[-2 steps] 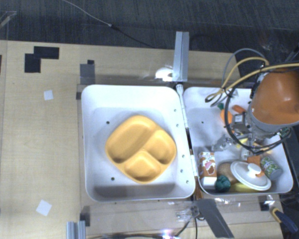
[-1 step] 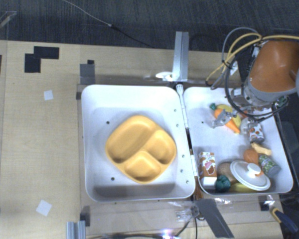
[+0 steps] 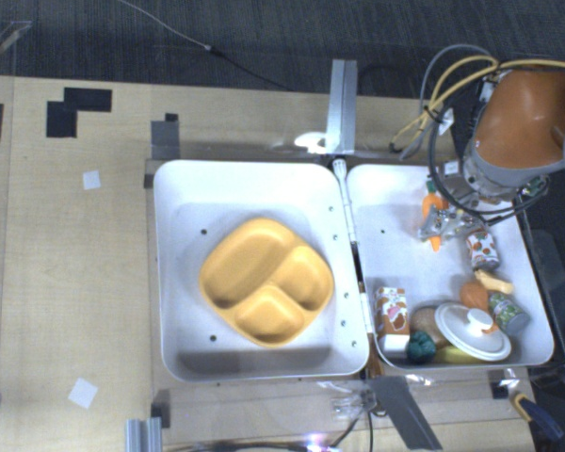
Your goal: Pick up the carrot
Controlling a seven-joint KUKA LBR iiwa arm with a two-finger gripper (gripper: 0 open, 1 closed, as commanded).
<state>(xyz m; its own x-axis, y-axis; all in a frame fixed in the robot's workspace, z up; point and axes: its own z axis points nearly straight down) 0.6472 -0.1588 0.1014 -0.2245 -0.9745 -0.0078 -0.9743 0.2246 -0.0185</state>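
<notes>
The carrot (image 3: 435,242) is a small orange piece lying in the upper middle of the right bin (image 3: 386,196). Its orange ends show above and below the metal fingers. My gripper (image 3: 443,222) is down in that bin right over it, with the carrot between the fingers, shut on it. The grey arm with its orange band (image 3: 527,121) comes in from the upper right and hides the bin's far right corner.
A small printed can (image 3: 482,250) stands just right of the gripper. Along the right bin's front lie a carton (image 3: 391,309), a white lidded bowl (image 3: 472,330), a green toy (image 3: 420,347) and several other food items. A yellow divided plate (image 3: 266,279) sits in the left bin (image 3: 179,252).
</notes>
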